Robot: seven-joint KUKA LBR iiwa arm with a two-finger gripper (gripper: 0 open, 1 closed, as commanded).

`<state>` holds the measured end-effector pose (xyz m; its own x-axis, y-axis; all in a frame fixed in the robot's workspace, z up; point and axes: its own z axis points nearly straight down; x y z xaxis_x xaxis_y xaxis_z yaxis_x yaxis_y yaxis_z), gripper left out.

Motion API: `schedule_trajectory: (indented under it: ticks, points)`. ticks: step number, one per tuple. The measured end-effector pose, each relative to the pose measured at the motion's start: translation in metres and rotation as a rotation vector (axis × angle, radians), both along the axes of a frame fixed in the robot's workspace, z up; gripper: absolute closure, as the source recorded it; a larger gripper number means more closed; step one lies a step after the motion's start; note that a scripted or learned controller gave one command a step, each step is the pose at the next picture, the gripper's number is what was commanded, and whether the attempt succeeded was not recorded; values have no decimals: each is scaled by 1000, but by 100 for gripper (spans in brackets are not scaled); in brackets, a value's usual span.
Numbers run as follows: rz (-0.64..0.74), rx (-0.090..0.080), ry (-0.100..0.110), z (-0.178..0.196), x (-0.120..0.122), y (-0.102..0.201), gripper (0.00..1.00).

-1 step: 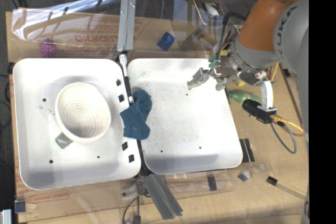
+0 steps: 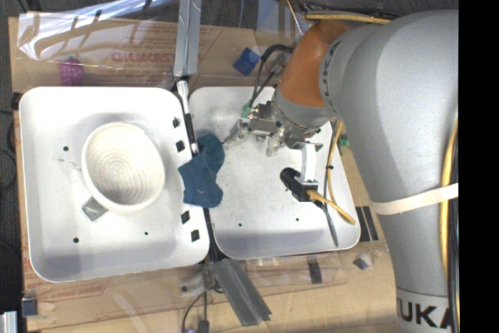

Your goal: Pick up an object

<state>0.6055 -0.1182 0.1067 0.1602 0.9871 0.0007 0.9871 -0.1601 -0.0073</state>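
A dark carpeted floor frames a bench covered in brown cardboard [image 2: 117, 58], which bears two shallow white bins side by side. The blue cloth [image 2: 203, 171] is the marker for everything else. It lies crumpled over the shared edge of the two bins, mostly on the floor of the right bin [image 2: 257, 234] and partly lapping onto the rim of the left bin [image 2: 47, 191]. Its long axis runs along that edge, with the narrower end towards the far side of the bench and the broader end towards the near side. Its folds hide how it lies underneath.

Just to the right of the cloth's far end, the gripper [image 2: 248, 129] is low in the right bin, close to the cloth but not visibly touching it. The wrist and the big grey arm cover it, so how wide it stands cannot be told, and nothing is seen held.

Left of the cloth, a white ribbed bowl [image 2: 123, 166] sits in the left bin, partly covering a small grey piece [image 2: 93, 208]. Beyond the cloth, a small blue block [image 2: 248, 60] rests on the cardboard. Far to the left of that, a purple thing [image 2: 72, 72] is blurred under clear plastic [image 2: 93, 15].
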Motion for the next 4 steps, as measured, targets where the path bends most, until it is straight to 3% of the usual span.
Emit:
schedule_trajectory:
  ticks: [1,2,3,4]
  points:
    - [146,-1,-6,-13,29,23,0]
    - [205,0,-3,-15,-34,26,0]
    - [208,1,-2,-5,-34,25,100]
    - [507,0,-7,86,47,51,100]
